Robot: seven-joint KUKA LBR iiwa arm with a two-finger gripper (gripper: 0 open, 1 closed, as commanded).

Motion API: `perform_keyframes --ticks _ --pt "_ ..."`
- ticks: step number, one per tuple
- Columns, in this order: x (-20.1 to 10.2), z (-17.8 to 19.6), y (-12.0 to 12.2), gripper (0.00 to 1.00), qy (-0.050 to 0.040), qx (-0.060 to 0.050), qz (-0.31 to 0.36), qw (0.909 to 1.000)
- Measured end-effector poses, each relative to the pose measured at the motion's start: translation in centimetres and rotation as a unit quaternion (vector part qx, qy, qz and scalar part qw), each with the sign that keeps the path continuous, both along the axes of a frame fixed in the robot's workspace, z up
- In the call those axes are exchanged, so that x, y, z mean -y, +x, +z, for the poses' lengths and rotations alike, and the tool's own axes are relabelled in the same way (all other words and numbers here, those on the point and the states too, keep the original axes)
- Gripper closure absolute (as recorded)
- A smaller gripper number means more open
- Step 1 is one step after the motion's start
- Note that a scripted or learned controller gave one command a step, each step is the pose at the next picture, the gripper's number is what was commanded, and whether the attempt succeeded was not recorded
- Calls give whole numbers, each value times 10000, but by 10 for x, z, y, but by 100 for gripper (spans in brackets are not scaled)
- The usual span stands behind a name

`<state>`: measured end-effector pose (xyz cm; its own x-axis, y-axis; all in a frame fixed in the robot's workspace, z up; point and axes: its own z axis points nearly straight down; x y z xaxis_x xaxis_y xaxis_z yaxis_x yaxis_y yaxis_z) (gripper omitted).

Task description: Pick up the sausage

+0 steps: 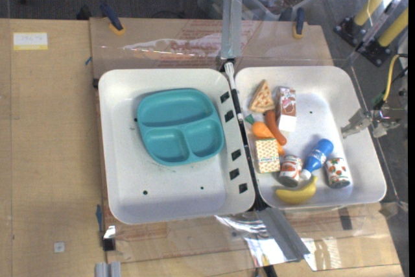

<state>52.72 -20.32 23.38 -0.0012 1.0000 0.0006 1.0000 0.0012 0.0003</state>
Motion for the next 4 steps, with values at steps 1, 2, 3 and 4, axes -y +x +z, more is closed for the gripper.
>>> perform_keyframes --ticks 1,2,3,4 --pt "-78 -98 -48 0 -1 -5 -28 10000" --pt "-3 46 26 0 -12 15 -555 9985" --pt "-13 -57 -37 0 -1 -3 -895 9960" --pt "-80 -127 -31 0 -2 -2 -1817 9833"
